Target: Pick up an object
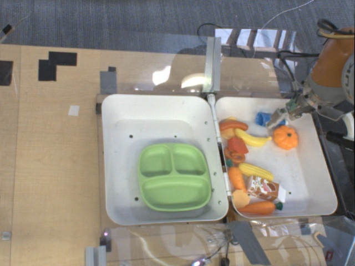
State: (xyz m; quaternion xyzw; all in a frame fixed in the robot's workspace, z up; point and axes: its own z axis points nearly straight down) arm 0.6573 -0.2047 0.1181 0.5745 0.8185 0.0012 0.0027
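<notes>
The right bin (310,188) holds several toy foods. A small blue piece (262,118) lies at its far side, with an orange pumpkin-like fruit (285,138) to its right and a yellow banana (252,138) in front of it. My gripper (282,116) hangs over the bin's far right part, between the blue piece and the orange fruit and just above them. It is open, with nothing between its fingers. A red pepper (237,147), a corn cob (256,170), a carrot (237,177) and a small printed carton (265,189) lie along the bin's left side.
The left bin (119,148) holds a green divided plate (175,176). A metal divider (213,65) stands behind the two bins. The arm's orange band (333,60) shows at the upper right. Cables run along the bench's front edge.
</notes>
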